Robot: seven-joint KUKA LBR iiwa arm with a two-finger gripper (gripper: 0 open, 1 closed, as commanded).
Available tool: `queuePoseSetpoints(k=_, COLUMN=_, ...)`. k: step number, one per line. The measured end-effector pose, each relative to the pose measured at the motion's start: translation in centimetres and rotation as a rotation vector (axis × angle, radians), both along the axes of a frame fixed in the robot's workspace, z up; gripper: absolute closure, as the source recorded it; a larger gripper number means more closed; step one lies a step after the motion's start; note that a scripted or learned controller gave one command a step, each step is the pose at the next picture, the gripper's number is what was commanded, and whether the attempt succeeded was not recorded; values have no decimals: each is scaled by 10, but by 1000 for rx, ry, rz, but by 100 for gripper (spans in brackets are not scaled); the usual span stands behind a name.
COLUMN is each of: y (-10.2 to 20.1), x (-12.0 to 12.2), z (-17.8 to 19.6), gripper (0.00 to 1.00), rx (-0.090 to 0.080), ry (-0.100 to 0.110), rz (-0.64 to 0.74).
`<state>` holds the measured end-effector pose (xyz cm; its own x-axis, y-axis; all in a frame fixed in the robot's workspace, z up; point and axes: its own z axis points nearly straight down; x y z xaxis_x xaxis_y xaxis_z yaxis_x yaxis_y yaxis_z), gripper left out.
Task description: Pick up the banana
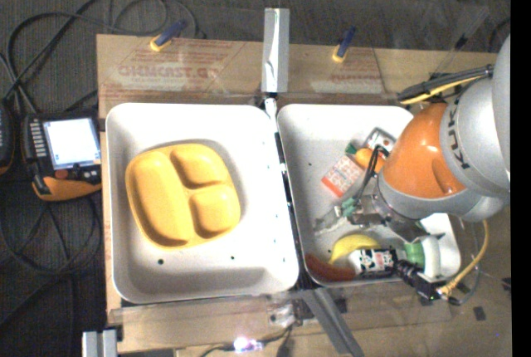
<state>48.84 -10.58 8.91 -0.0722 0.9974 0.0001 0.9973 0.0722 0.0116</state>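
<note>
The banana (352, 246) is yellow and curved, and it lies near the front wall of the right bin (309, 149). My gripper (349, 212) hangs low over that bin, just behind the banana and very close to it. The wrist and the orange band (421, 161) above it cover the bin's right half. No object shows between the gripper and the banana.
A red-and-white packet (340, 175) and a small orange item (362, 156) lie behind the gripper. A dark red object (319, 266) sits at the front left corner of the right bin. The left bin (141, 268) holds a yellow divided plate (184, 193).
</note>
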Motion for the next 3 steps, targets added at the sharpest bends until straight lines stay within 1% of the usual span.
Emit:
queuePoseSetpoints(k=1, y=-35, x=1, z=0, gripper=0, rx=1, ry=-1, rz=-3)
queuePoseSetpoints(k=2, y=-13, x=-1, z=1, gripper=0, rx=-12, ry=-1, rz=208)
queuePoseSetpoints(k=3, y=-2, x=1, z=1, gripper=0, rx=-17, ry=-4, rz=383)
